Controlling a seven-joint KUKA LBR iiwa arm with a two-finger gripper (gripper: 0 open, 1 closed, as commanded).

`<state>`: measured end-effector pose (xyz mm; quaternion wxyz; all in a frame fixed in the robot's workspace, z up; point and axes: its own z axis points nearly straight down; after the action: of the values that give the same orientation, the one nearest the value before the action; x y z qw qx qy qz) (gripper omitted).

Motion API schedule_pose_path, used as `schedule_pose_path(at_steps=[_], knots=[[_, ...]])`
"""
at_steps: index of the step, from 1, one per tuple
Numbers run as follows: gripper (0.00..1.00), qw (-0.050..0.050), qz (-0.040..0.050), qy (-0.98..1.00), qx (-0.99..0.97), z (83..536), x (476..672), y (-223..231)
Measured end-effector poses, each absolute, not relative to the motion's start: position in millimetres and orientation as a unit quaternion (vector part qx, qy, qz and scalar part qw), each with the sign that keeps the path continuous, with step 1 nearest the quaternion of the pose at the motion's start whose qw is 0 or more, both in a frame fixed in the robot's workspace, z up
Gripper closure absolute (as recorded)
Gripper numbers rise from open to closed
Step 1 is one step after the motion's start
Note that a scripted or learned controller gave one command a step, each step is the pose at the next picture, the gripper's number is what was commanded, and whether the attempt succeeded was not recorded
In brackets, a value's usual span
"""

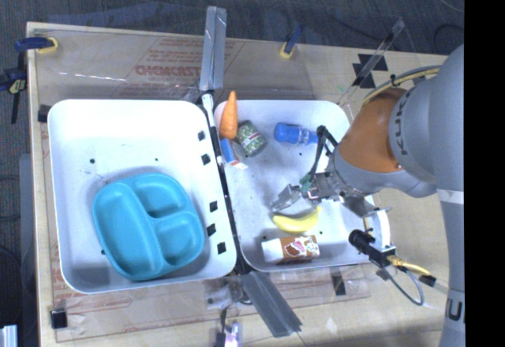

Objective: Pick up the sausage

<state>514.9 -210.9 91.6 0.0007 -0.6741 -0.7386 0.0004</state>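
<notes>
The sausage looks like a short cream and reddish-brown piece. It lies on its side at the front edge of the right bin. My gripper hangs low over the middle of that bin, just above a yellow banana. The gripper is a little behind the sausage, with the banana lying between the two. Nothing shows in the gripper's grasp. The grey arm with its orange band reaches in from the right.
An orange carrot, a green can and a blue bottle lie along the back of the right bin. The left bin holds a blue divided tray. A cable trails off the wrist at front right.
</notes>
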Motion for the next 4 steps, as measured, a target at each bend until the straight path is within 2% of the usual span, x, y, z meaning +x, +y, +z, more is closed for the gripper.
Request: schedule_pose_path(at_steps=[1, 2, 3, 4], knots=[[0.00, 0.001, 0.0005, -0.694, -0.720, 91, 605.9, -142], [0.00, 0.002, 0.0008, -0.702, -0.712, 91, 574.8, -191], [1.00, 0.003, 0.0015, -0.705, -0.709, 101, 575.1, -190], [0.00, 0.003, 0.0016, -0.705, -0.709, 101, 575.1, -190]])
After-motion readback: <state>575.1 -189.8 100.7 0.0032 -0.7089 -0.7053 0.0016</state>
